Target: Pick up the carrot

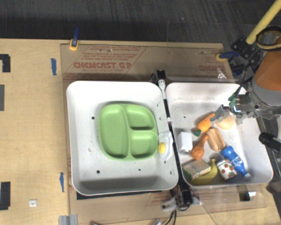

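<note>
The carrot is a small orange cone lying slantwise in the middle of the right bin, its thick end against a tan bread roll. A second orange piece lies just above it. My gripper hangs over the upper middle of the right bin, up and to the right of the carrot and apart from it, right above a pale peach-coloured item. Nothing shows held in it.
The right bin also holds a white block, a blue bottle, a small can, a banana and a brown box. In the left bin lie a green divided plate and a small yellow piece.
</note>
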Tool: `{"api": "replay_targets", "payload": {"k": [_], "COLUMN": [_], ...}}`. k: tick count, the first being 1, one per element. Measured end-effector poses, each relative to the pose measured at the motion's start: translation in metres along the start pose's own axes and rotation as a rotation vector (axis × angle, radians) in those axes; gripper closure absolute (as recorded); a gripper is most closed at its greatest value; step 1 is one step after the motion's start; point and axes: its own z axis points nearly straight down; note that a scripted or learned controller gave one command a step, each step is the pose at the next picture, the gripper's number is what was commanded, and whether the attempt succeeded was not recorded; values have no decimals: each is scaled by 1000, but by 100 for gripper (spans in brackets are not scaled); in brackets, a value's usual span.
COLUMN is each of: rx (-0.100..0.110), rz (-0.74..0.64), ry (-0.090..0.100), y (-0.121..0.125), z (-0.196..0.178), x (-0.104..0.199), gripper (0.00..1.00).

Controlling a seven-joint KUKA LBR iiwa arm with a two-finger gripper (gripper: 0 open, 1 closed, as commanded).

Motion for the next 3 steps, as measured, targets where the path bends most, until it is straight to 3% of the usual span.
{"api": "replay_targets", "payload": {"k": [1, 2, 3], "rx": [-9, -8, 3], "rz": [-18, -13, -44], "ry": [-4, -3, 1], "y": [20, 19, 85], "z": [88, 80, -1], "x": [13, 13, 110], "gripper": [0, 100, 100]}}
